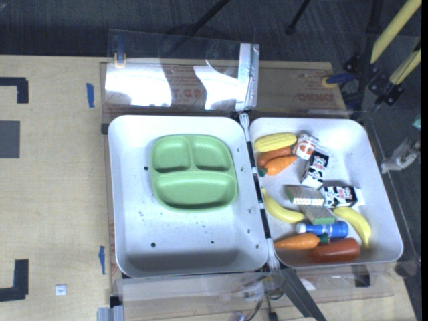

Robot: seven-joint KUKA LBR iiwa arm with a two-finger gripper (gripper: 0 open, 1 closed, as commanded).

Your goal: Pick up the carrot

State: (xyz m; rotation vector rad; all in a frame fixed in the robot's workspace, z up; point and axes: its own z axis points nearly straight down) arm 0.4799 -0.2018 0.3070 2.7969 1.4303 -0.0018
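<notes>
Two orange carrots lie in the right bin (374,154). One carrot (281,165) rests in the bin's upper left part, tilted, just below a brown-red sausage (273,155) and a yellow corn cob (275,141). The other carrot (296,242) lies flat along the bin's front edge, touching a red sausage (338,249) on its right and sitting under a blue-capped tube (326,230).
The right bin also holds two bananas (281,210) (358,223), a small can (306,146), black-and-white cartons (315,169) and a grey-green box (309,197), all packed closely. A green divided plate (194,171) sits in the left bin (134,233).
</notes>
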